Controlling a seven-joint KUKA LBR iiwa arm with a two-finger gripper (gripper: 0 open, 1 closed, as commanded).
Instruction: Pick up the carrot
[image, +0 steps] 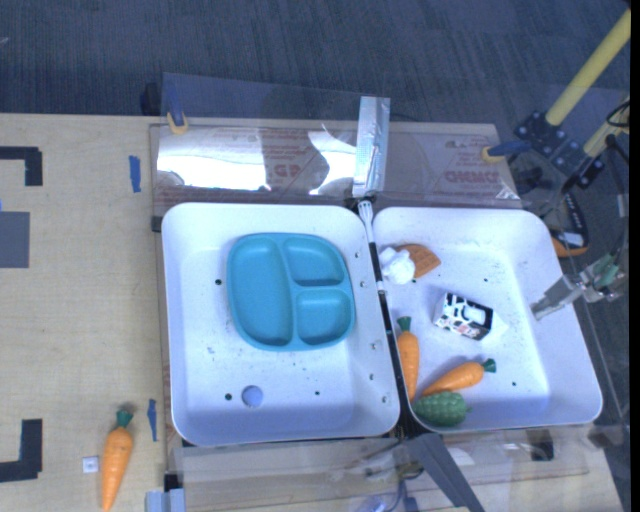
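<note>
Carrots are lying in three spots: one carrot is resting slantwise near the right bin's front edge beside a green vegetable, a second is lying along the divider, and a third is sitting on the wooden desk left of the left bin, which is holding a blue divided plate. Grey carpet is showing beyond the desk, and clear panels are standing behind the bins. At the right bin's right rim the hand is hovering, and whether it is released or clenched I cannot tell.
</note>
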